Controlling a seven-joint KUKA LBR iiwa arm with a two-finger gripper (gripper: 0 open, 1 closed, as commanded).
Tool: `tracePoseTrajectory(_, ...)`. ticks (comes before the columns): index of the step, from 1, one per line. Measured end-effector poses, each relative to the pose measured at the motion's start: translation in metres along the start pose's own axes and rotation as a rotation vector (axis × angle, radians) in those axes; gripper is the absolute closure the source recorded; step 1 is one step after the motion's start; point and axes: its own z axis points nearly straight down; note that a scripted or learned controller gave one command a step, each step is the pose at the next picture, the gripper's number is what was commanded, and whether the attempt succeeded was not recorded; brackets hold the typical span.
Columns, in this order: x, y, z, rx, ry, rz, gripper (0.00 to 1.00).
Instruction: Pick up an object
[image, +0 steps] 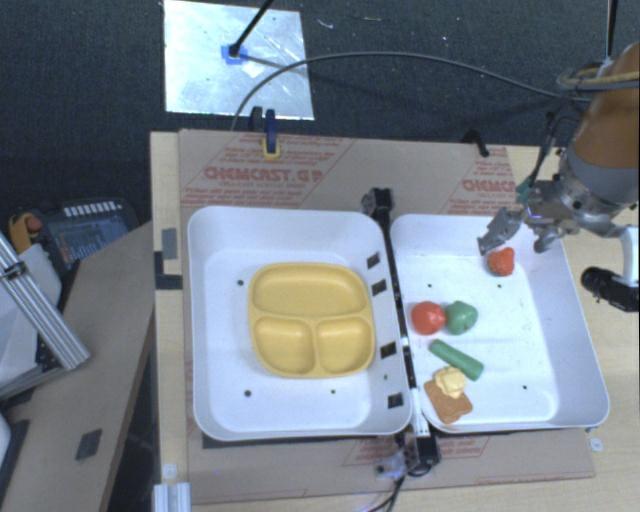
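**A:** Where does your tool (520, 232) sit against the objects?

**B:** You have it hanging over the back of the right bin (560, 330), toward the bin's one o'clock corner. Its two fingers are spread apart, released, with nothing between them. The orange-red piece (501, 262) lies on the bin floor just below the fingers, at about six o'clock from the tool and very near it; whether a finger touches it you cannot tell from this angle.

**A:** And the other pieces?

**B:** At seven o'clock from the tool, well apart from it, you see a red ball (427, 317) and a green ball (461, 317) side by side and touching. Below those lies a green cylinder (457, 358), tilted, and at the bin's six o'clock edge a yellow and orange piece (449, 391), close to the divider between the bins.

**A:** How much room do you have?

**B:** The orange-red piece has bare white floor around it, toward three o'clock and down toward five o'clock. The back rim runs just behind the tool at twelve o'clock. The left bin (215, 330) holds a yellow divided tray (308, 318) in its middle, with open floor around all sides.
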Motion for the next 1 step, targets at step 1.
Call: tracePoseTrajectory(1, 0.0004, 0.0020, -0.0069, -0.012, -0.001, -0.002, 0.00)
